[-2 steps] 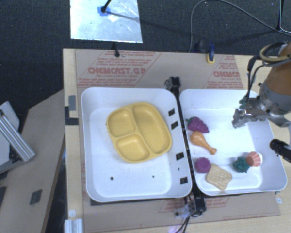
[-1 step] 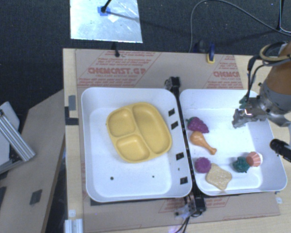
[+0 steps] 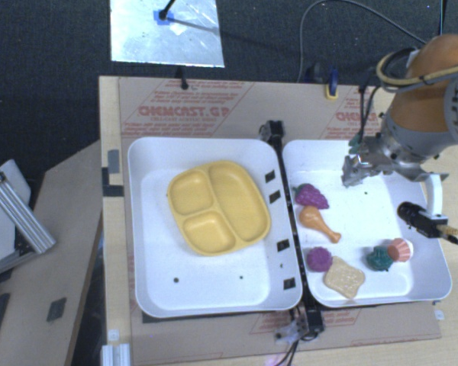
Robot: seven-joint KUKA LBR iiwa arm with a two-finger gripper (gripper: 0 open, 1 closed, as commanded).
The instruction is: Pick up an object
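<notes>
We've got the gripper at the right bin's 12 o'clock — open or closed, can't tell. Risk: missing the purple grapes — descent lands on bare floor.

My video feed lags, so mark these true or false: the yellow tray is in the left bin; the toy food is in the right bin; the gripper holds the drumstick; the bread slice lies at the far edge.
1. The yellow tray lies in the left bin. True.
2. The toy food lies in the right bin. True.
3. The gripper holds the drumstick. False: the drumstick lies on the bin floor, apart from it.
4. The bread slice lies at the far edge. False: it is near the front edge.
</notes>
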